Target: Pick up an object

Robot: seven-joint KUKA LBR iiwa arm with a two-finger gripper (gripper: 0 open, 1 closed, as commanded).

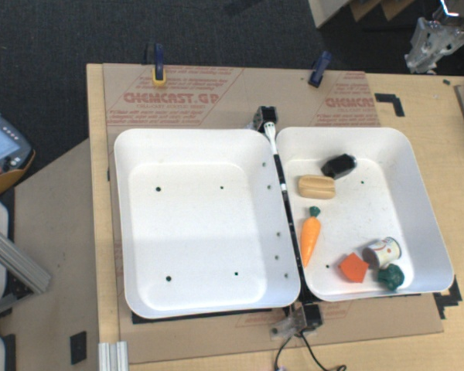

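The right bin (417,176) holds several objects. A black lump (339,165) lies near the back, with a tan bread-like block (316,186) just in front of it. An orange carrot (310,236) with a green top lies along the bin's left wall. At the front right sit an orange cube (353,268), a small white can (383,250) on its side and a green broccoli-like piece (390,277). My gripper (433,46) hangs at the top right, beyond the bench's far edge, well away from both bins and holding nothing that I can see.
The left bin (193,222) lies beside the right one, their rims meeting at a black divider strip (282,192). Two clamps (158,62) (320,68) grip the far edge of the brown board. A cable (294,346) trails off the front.
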